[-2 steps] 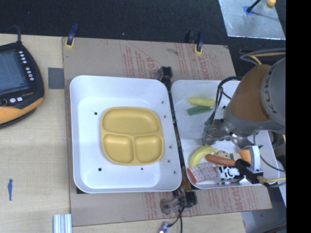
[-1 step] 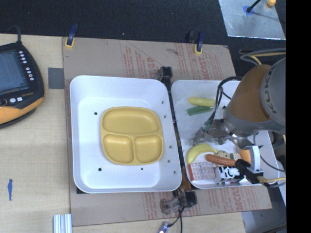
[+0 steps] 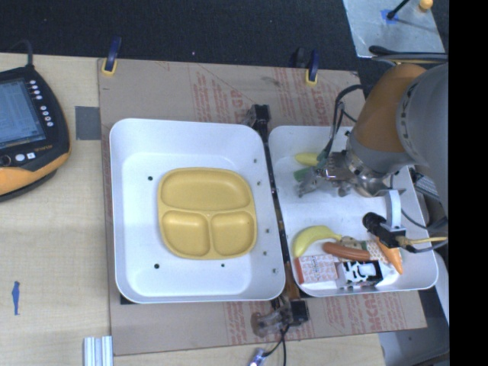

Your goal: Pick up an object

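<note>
The two-finger gripper (image 3: pixel 305 180) hovers low in the upper half of the shallow white right-hand bin (image 3: pixel 427 280), its dark fingers slightly parted with nothing visibly between them. Candidate objects: a small yellow rounded piece (image 3: pixel 306 158) just above the fingertips; a smooth yellow plastic banana (image 3: pixel 311 239), an orange carrot-shaped toy (image 3: pixel 347 250) and a red-and-white printed carton (image 3: pixel 335 271) crowded toward the bin's lower edge. A straddling, centred approach seems advisable.

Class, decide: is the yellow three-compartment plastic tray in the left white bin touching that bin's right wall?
Apart. The camera view shows bare white floor between the yellow three-compartment plastic tray and the left white bin's right wall.
</note>
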Controlling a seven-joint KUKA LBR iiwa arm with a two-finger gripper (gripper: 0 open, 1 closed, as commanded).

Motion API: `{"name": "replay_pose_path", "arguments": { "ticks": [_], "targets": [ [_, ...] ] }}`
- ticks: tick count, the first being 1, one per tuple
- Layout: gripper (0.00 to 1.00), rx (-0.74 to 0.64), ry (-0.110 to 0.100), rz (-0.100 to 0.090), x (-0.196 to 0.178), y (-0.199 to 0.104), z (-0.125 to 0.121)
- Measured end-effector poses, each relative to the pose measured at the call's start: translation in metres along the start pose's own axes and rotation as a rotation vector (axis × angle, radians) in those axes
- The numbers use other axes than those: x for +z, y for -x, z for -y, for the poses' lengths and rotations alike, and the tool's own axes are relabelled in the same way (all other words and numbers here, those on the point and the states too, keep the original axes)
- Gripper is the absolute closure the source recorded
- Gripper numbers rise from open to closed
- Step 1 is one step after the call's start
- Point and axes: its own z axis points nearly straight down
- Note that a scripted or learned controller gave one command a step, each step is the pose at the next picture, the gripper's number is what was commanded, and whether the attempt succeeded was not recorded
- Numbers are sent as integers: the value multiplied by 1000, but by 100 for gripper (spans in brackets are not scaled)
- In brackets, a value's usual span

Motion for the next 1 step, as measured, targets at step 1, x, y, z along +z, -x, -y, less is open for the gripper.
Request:
{"name": "replay_pose_path", "arguments": {
  "ticks": [1],
  "targets": [
    [0,-2,0,0,15,2,-66]
  ]
}}
